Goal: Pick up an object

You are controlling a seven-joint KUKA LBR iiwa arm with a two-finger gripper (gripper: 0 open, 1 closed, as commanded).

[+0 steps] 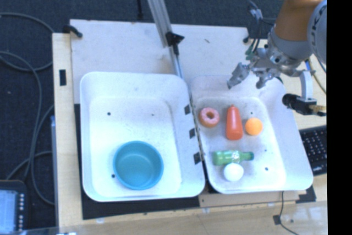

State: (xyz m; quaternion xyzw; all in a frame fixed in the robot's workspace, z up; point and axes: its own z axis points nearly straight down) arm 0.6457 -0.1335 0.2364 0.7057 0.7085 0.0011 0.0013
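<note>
White ball [233, 171] beside green bottle [232, 157], tool [248, 79] spread apart, holding nothing, above right bin [275, 173]

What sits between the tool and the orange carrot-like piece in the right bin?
Nothing visible does. The tool hovers with its fingers spread above the far rim of the right bin. The orange carrot-like piece lies just in front, with the pink donut and the orange ball beside it, neither in the path.

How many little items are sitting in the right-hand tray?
5: a pink donut at upper left, a red carrot-like piece beside it, an orange ball at right, then a green bottle and a white ball below.
</note>
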